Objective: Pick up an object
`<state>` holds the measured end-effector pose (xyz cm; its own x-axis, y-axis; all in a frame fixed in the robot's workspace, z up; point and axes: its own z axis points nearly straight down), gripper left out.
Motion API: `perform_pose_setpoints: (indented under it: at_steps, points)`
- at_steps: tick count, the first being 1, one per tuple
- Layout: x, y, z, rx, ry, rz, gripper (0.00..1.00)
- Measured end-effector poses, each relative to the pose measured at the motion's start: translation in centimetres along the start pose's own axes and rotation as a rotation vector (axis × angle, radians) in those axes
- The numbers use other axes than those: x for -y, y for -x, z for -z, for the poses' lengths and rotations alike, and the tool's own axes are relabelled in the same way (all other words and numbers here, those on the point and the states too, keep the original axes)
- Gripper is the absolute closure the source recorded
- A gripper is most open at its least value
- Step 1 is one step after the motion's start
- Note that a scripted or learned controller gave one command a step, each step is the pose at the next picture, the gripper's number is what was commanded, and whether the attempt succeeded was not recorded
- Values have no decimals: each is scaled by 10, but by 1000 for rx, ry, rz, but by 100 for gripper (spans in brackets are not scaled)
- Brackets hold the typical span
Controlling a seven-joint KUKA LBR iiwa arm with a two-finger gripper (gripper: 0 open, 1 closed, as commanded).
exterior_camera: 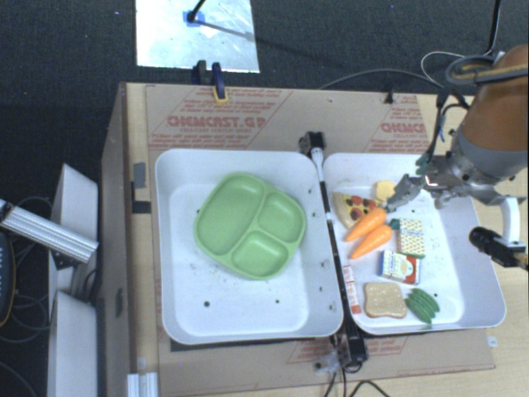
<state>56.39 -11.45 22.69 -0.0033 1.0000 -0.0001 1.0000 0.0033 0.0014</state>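
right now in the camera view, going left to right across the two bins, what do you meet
green divided plate → pizza slice → bread slice → green pea pod → end effector sits above the right bin, order unclear

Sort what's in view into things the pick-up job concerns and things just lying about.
Job:
gripper
two carrots
pizza slice
yellow piece
two small packets
toast slice
green pod
right bin

Lying about:
green divided plate
left bin
blue clamp
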Motion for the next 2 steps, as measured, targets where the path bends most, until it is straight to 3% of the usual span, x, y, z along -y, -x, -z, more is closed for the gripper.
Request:
perform_pose_setpoints:
  at_steps: [1,2]
  points:
    - [-34,39,-125,6,17,-2,0]
    - [-83,19,-138,1,11,2,0]
